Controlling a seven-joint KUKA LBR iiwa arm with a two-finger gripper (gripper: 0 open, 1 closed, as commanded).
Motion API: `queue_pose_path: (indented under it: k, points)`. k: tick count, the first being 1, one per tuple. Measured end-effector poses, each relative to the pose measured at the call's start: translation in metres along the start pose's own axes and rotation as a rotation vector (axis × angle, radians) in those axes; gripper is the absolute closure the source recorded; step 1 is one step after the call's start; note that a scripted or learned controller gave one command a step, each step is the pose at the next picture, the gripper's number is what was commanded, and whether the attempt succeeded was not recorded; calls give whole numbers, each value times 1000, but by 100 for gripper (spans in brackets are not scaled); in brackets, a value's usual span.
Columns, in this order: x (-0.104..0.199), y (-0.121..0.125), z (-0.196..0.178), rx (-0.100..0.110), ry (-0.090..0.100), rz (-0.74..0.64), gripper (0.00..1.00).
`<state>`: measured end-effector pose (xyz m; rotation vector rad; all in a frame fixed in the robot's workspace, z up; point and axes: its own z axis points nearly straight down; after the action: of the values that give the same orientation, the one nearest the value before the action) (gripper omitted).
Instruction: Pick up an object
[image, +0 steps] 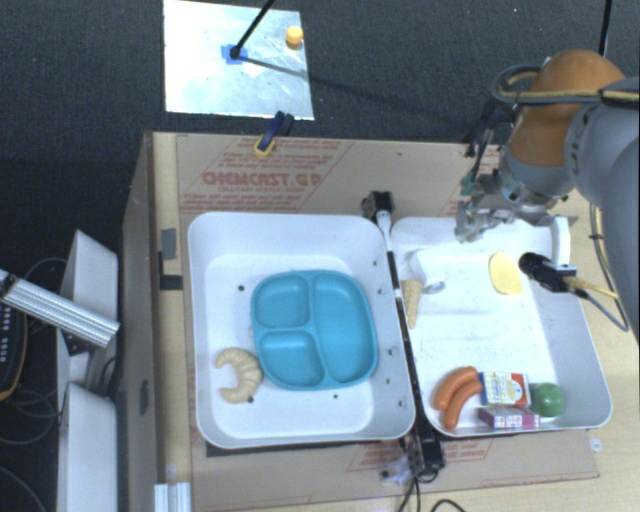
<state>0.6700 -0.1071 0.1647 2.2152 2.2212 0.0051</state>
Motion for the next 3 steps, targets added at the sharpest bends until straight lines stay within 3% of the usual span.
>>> queue_pose_path:
  k: [3]
  points:
    - [0,3,-33,-10,0,-4,100]
